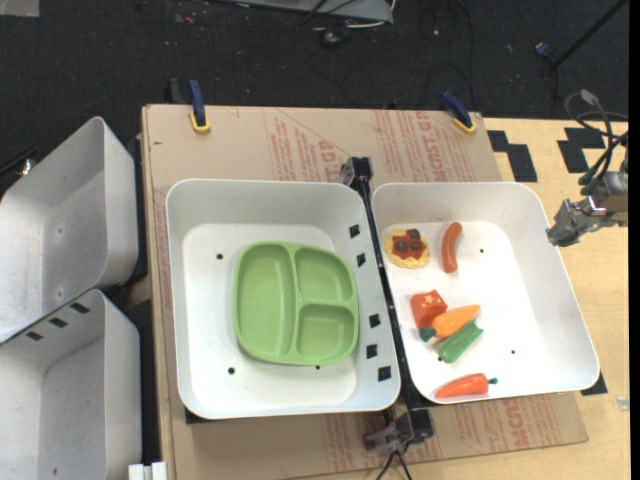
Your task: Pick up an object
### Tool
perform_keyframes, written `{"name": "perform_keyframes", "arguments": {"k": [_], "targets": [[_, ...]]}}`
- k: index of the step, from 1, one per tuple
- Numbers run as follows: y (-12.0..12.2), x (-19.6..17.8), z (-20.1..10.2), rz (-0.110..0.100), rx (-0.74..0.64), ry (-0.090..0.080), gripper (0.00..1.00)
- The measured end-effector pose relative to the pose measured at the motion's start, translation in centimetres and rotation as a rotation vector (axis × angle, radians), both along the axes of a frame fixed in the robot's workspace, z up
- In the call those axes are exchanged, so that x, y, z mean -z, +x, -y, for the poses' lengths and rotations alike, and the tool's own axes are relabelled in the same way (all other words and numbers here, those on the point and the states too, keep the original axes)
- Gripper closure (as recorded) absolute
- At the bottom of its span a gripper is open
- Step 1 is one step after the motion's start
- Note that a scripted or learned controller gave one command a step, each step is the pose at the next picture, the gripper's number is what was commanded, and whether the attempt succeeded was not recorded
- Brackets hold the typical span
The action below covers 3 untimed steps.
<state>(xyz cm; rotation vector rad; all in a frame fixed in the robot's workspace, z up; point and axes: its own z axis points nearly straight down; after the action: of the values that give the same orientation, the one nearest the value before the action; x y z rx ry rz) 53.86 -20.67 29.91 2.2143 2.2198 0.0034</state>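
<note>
The right white bin (pixel 545 298) holds several toy foods. A small round pizza (pixel 408 248) and a red sausage (pixel 452 246) lie near its back. A red strawberry-like piece (pixel 428 306), an orange carrot (pixel 458 319) and a green vegetable (pixel 461 343) cluster in the middle. A red chili pepper (pixel 463 386) lies at the front. My gripper (pixel 568 223) hangs at the bin's right rim, small and partly cut off at the frame's edge. It is well apart from all the toys, and nothing is seen in it.
The left white bin (pixel 195 288) carries a green divided plate (pixel 297 303). A black divider (pixel 378 288) runs between the bins. Two more white tubs (pixel 60 228) stand off the bench at the left. Cables (pixel 600 148) hang by the arm at the right.
</note>
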Motion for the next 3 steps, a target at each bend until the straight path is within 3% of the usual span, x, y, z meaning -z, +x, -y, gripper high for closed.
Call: {"name": "perform_keyframes", "arguments": {"k": [3], "targets": [[3.1,1.9,-15.3,-0.005,-0.004,0.003,1.0]]}}
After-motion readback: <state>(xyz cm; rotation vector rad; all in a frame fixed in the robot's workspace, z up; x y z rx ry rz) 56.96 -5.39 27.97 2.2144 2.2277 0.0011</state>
